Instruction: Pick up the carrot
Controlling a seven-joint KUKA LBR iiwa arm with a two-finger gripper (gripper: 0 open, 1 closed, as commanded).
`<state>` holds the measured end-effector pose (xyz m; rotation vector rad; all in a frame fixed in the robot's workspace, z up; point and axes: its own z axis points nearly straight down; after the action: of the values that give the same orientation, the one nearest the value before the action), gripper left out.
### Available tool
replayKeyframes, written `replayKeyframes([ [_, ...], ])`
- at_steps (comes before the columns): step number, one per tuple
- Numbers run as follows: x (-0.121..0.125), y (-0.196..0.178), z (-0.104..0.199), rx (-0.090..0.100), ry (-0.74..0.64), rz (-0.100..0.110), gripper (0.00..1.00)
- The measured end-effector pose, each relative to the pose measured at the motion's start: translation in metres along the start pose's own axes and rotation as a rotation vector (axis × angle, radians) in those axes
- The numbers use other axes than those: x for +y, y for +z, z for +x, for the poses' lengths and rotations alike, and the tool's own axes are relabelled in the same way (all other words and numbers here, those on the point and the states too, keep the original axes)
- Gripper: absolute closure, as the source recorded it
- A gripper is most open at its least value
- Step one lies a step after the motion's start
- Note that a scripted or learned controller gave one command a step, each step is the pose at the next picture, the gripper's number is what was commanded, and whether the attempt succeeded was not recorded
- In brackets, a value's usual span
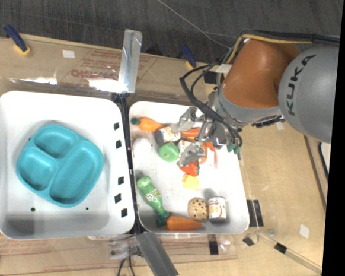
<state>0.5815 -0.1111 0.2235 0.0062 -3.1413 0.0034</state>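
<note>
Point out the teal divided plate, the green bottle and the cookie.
teal divided plate [59, 165]: camera view, middle ridge.
green bottle [149, 194]: camera view, body.
cookie [198, 208]: camera view, top face.

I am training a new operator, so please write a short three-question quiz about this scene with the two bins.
1. True or false: the teal three-compartment plastic plate lies in the right white bin.
2. What lies beside the small red-and-white can? A) a round brown cookie B) a metal spoon C) a glass cup
3. Fill in: the gripper is above the ___ bin.

Key: 1 false, it lies in the left white bin; 2 A; 3 right.
</note>
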Motion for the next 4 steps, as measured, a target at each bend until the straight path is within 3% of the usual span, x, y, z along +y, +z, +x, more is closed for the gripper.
replayKeyframes([
  [1,0.007,0.128,0.023,0.009,0.004,-0.003,0.00],
  [2,0.014,0.130,0.084,-0.012,-0.053,-0.001,0.00],
  [3,0.014,0.120,0.083,-0.012,-0.061,0.002,1.00],
  [4,0.020,-0.081,0.074,-0.012,-0.235,0.003,1.00],
])
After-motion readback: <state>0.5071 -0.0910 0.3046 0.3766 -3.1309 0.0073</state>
